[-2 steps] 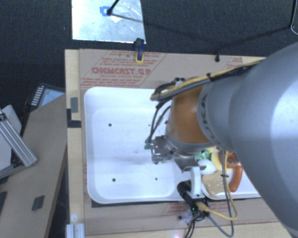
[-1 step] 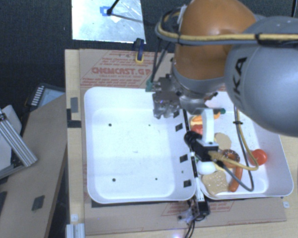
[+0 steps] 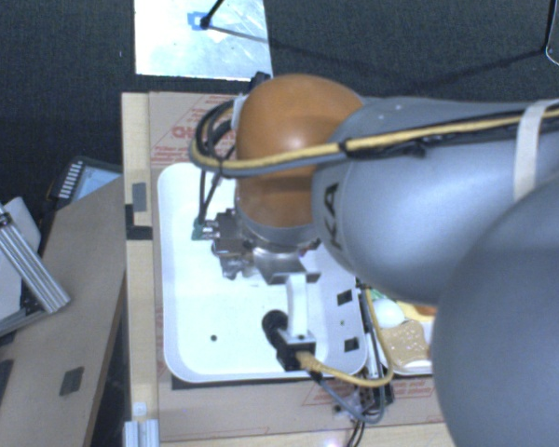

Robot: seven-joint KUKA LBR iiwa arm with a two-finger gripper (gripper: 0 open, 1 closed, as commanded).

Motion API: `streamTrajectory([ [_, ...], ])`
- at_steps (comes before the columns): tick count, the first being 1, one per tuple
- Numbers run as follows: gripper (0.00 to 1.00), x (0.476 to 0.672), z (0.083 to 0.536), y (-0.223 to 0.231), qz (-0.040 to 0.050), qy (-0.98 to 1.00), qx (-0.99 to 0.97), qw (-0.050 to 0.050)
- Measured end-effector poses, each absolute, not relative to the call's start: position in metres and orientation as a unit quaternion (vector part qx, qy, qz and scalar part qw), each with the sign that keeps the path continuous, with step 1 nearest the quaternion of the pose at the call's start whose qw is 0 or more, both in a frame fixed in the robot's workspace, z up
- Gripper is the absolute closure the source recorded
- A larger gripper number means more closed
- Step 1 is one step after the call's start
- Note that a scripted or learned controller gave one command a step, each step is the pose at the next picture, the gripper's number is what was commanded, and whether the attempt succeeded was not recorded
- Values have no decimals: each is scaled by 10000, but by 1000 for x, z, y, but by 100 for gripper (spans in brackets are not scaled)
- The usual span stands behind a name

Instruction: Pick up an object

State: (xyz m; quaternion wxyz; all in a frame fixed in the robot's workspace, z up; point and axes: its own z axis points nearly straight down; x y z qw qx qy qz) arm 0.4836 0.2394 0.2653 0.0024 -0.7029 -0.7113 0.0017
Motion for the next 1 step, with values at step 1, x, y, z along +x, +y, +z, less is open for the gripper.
streamTrajectory([
  [1,100,505,306,207,-17,-7068,-7074,-11],
])
